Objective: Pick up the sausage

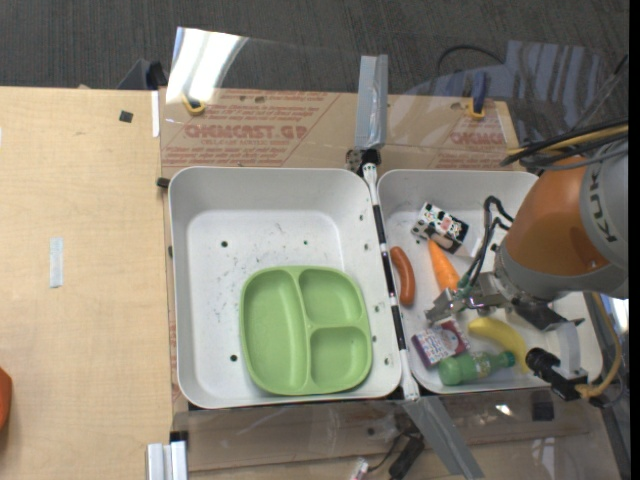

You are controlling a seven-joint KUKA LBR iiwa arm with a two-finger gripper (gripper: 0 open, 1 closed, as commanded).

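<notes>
A: The bottle (474, 368) lies nearest; where is the sausage (404, 274)?

B: In the right bin (395, 190), along its left wall, beside the carrot (444, 265). It looks light, smooth, likely slippery; a grasp across its middle suits.

A: And the hand (452, 306)?

B: Near the carrot, above the purple packet (440, 345); its fingers look spread, holding nothing.

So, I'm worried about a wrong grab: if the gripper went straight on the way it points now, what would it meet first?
Probably the purple packet, just below-left of the gripper, rather than the sausage, which lies farther up-left; depth is unclear.
</notes>
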